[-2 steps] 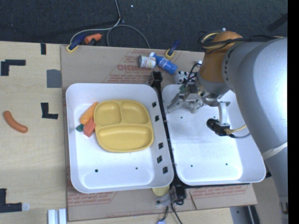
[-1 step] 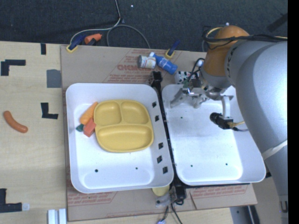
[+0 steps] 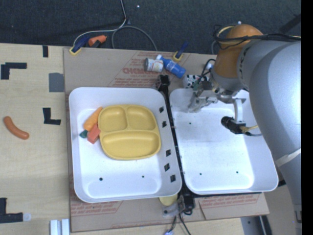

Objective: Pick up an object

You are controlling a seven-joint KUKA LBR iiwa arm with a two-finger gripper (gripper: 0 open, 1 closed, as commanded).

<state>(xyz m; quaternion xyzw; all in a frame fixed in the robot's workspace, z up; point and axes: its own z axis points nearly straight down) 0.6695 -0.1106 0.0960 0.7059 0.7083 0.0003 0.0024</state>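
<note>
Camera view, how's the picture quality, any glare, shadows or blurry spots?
Camera view: even, soft lighting; the yellow divided plate and left white bin are sharp, with faint shadows at the rims; the right white bin looks slightly washed out; the grey arm is close to the lens and soft; the gripper is small and blurry.

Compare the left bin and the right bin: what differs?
The left bin holds a yellow divided plate with orange and red toy pieces tucked at its left edge; the right bin has bare floor showing, apart from small dark specks. The arm's hand reaches into the right bin's far end, while nothing reaches over the left bin. Both are shallow, white and rounded at the corners, set side by side.
</note>
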